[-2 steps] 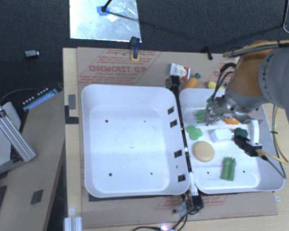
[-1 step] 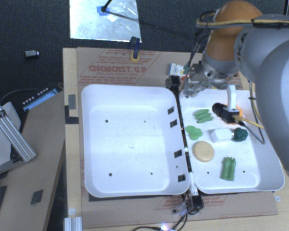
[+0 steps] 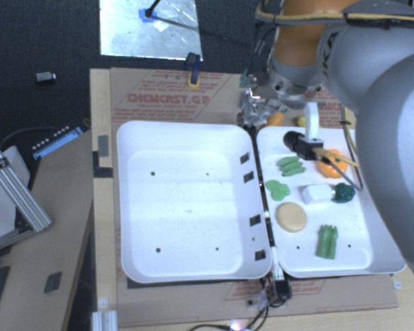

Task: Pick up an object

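Two bins: left bin [image 3: 186,205] and right bin [image 3: 352,254] sit side by side on the counter [image 3: 48,254].
Claw [image 3: 252,112]: above the far edge between the bins; open or closed, I cannot tell.
Objects: green pod [image 3: 288,164], round beige piece [image 3: 291,216], white block [image 3: 316,193], all in the right bin, nearer the camera than the claw.

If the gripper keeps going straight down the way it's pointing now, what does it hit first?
Probably the far rim of the right bin, near the divide between the bins. The gripper hangs over that edge, short of the orange piece; depth is hard to judge.
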